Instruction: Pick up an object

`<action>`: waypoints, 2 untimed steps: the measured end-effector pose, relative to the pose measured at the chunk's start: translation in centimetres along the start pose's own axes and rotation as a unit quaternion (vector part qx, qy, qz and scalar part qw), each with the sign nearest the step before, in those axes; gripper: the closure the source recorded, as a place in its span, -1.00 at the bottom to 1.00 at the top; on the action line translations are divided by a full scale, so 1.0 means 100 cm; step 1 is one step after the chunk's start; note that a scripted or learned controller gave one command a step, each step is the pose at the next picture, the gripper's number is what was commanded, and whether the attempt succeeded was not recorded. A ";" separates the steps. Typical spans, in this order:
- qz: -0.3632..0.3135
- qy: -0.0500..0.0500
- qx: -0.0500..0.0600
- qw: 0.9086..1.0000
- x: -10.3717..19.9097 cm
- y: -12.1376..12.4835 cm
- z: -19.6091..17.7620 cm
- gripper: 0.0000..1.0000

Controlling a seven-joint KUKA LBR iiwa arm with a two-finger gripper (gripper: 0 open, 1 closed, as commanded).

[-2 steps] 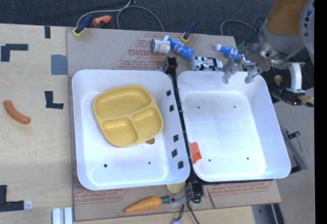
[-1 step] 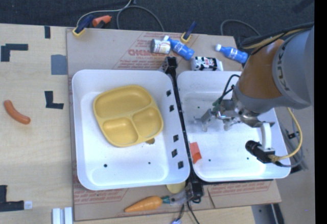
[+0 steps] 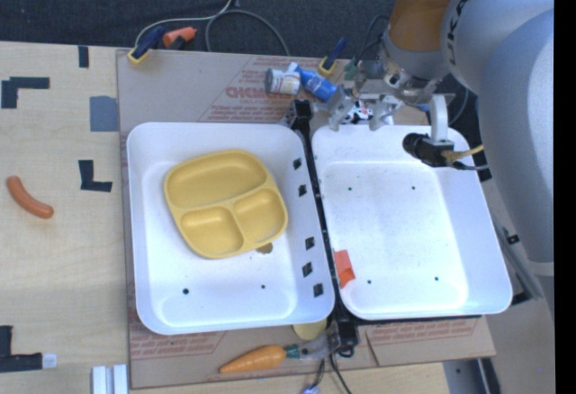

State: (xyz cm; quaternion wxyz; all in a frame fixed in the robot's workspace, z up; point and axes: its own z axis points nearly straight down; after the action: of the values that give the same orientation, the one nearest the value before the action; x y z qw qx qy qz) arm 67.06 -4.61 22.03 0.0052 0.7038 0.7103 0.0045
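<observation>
Nearest, a carrot [image 3: 255,358] lies off the left bin's [image 3: 144,230] front rim; inside sits our likeliest target, the yellow plate [image 3: 225,201]. Beyond, the tool [image 3: 364,109] hovers, grip state unclear. We're approaching; next, descend onto something.

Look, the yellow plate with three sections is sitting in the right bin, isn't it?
Not quite. The camera view shows the yellow plate with three sections sitting in the left bin, not the right bin.

faint red print on cardboard sheet [image 3: 243,95], unreadable
</observation>
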 end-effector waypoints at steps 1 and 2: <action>0.003 0.001 0.010 1.000 0.042 -0.043 0.038 -1.00; 0.006 -0.001 0.006 1.000 -0.027 -0.002 0.036 -1.00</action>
State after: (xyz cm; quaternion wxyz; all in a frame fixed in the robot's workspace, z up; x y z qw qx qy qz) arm 66.94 -7.33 18.41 0.0016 0.7080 0.7062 -0.0004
